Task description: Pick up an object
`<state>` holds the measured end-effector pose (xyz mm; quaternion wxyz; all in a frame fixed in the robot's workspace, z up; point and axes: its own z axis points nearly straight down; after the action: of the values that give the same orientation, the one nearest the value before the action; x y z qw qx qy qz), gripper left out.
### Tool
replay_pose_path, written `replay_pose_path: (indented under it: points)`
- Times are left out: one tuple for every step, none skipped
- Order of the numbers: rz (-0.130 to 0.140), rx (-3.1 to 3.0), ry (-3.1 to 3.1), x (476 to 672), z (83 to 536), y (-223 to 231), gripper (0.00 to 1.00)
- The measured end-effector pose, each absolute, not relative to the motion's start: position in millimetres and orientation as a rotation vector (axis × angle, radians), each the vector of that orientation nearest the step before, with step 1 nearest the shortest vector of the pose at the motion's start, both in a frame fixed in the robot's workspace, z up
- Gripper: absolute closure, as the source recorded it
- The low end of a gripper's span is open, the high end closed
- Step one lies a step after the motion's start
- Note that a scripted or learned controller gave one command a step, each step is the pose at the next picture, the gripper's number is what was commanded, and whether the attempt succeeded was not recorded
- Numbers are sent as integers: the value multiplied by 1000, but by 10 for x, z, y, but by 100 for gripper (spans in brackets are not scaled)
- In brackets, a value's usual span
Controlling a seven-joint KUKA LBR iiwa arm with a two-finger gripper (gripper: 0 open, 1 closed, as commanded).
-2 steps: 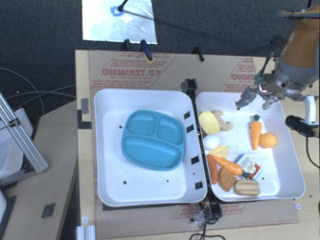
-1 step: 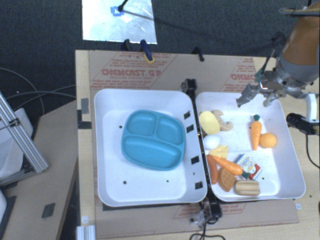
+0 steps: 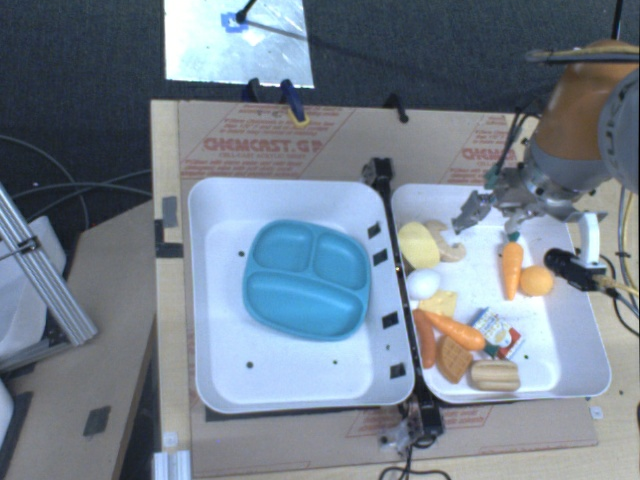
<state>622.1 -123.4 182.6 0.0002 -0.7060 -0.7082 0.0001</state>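
Observation:
The right bin (image 3: 575, 353) holds several toy foods. At its back left lie a yellow fruit (image 3: 418, 245) and a tan piece (image 3: 447, 240). A small carrot (image 3: 511, 268) and an orange (image 3: 536, 281) sit toward the right. A white egg (image 3: 424, 285), a long carrot (image 3: 456, 330), a colourful packet (image 3: 495, 330), a waffle-like biscuit (image 3: 453, 360) and a bread roll (image 3: 494, 375) fill the front. My gripper (image 3: 491, 220) hangs over the bin's back part, between the tan piece and the small carrot. Its fingers are spread open with nothing between them.
The left bin (image 3: 225, 368) carries a blue divided plate (image 3: 308, 278). A black hinge strip (image 3: 392, 268) runs between the two bins. The arm's grey and orange body (image 3: 585, 128) looms over the right bin's back right corner. A black part (image 3: 572, 266) juts over the right rim.

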Motion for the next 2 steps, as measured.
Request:
replay_pose_path:
  points:
    - [1, -2218, -2225, 6318, 1275, -1256, 0]
    - [-15, -2225, -2230, 6366, 895, -1245, 0]
